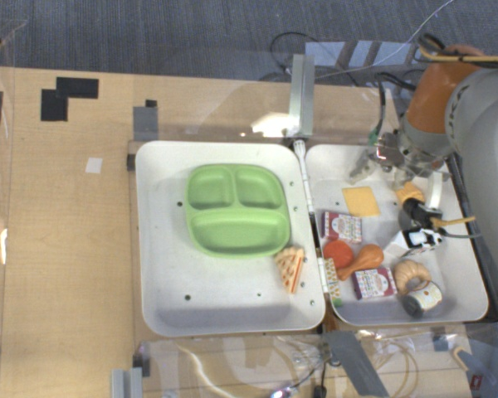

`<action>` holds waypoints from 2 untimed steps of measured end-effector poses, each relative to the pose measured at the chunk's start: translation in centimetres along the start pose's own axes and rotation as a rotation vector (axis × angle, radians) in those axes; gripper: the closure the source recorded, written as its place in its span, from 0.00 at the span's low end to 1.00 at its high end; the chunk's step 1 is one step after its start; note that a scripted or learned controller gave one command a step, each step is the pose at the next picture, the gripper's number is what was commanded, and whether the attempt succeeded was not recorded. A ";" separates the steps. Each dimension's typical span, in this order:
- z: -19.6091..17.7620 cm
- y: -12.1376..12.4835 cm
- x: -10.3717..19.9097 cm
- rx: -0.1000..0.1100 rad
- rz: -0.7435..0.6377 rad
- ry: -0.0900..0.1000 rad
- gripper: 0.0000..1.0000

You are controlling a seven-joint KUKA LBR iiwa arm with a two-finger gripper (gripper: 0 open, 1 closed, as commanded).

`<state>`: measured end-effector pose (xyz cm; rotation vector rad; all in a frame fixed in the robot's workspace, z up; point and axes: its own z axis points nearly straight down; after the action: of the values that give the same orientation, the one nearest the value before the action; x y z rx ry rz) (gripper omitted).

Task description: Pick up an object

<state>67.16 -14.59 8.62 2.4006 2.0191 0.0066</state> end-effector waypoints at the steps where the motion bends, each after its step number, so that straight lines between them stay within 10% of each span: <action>1: -3.6 0.8 -5.4 0.004 0.132 -0.001 0.00; 2: -0.2 -4.2 -5.9 -0.004 -0.123 0.001 0.00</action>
<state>62.03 -19.65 8.74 2.2701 2.1608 0.0108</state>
